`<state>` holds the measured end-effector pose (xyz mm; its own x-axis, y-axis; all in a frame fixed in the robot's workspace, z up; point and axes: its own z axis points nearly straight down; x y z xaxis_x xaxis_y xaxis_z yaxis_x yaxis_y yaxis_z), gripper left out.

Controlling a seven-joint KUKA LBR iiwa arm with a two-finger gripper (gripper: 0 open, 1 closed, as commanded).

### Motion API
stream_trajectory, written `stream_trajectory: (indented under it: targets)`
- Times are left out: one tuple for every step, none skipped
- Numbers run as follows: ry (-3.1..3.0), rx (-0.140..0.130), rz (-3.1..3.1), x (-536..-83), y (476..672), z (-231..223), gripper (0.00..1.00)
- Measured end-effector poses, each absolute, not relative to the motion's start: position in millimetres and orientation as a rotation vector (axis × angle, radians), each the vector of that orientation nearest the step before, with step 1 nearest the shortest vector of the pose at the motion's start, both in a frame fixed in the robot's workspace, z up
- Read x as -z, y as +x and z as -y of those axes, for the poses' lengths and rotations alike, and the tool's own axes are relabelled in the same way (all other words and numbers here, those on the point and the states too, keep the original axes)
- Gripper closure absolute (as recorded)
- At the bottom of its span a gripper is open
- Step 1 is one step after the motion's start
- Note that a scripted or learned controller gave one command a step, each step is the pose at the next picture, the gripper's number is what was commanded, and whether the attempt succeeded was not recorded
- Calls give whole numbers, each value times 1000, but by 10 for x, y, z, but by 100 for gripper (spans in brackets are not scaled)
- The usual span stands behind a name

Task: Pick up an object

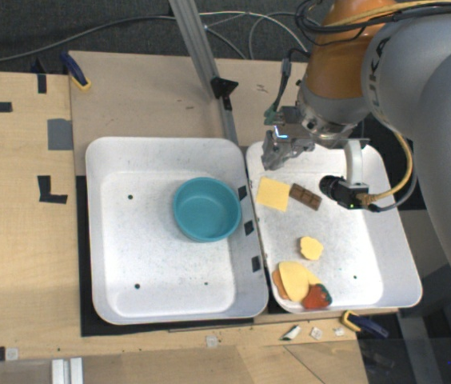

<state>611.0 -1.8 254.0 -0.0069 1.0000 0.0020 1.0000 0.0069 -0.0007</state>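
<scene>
bench (17, 214) | left white bin (105, 214) | right white bin (385, 254) | tape marks (49, 189)

Left bin (113, 294) holds a bowl (206, 208) right of centre. Right bin (385, 286) holds a flat square (273, 194) and bar (305, 197) at top, small pieces (311, 248) lower; gripper (276, 157) above its upper-left corner.
</scene>
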Motion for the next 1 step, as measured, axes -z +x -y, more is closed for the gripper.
stream_trajectory:
  targets:
    - [-2214, 0, 2228, -2532, 6225, -486, 100]
